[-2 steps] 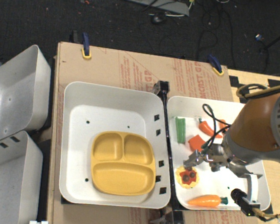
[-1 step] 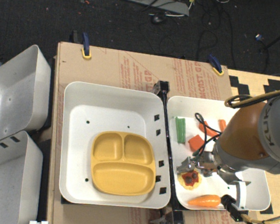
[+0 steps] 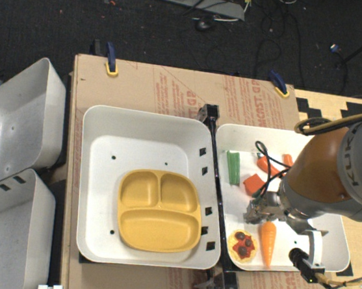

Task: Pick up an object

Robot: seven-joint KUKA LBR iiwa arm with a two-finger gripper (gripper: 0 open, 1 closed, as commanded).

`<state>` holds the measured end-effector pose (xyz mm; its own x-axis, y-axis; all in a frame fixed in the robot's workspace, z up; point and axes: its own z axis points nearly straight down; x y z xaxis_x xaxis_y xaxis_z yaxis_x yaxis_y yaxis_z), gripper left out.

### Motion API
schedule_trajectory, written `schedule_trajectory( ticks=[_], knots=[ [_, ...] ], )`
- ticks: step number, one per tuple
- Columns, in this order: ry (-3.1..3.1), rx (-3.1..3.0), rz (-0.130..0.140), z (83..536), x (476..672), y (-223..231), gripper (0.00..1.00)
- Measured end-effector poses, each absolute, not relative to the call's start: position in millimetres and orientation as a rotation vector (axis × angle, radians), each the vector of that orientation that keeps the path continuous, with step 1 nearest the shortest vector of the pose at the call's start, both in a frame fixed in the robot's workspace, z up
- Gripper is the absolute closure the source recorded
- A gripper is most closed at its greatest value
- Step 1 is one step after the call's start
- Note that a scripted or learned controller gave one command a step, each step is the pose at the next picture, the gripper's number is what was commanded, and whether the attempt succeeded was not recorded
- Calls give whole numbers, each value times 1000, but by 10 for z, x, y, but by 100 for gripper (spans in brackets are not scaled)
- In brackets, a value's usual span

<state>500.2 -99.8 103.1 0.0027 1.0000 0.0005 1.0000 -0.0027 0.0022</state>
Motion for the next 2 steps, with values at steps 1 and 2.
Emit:
schedule_trajectory(
  ticks=[1,2],
  knots=[
    [2222,2218,2,1446,5000,-1001,100],
    [2222,2215,5,2032,4949,-943,100]
  ],
)
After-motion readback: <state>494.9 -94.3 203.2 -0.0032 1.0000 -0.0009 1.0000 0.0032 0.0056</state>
